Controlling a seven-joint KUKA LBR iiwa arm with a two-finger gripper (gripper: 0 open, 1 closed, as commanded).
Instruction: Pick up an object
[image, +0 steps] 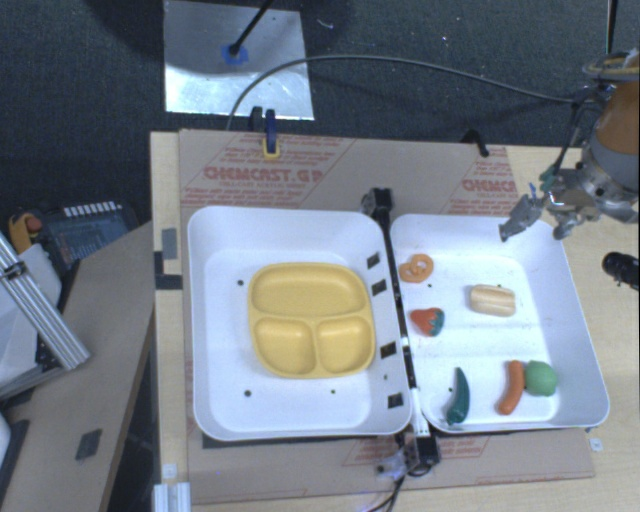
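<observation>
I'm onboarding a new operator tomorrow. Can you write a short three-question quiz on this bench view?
1. True or false: the yellow divided tray lies in the left bin.
2. Which item lies nearest the gripper? A) bread roll B) green ball C) dark green pepper
3. Fill in: the orange carrot touches the green ____.

Key: 1 true; 2 A; 3 ball.
</observation>
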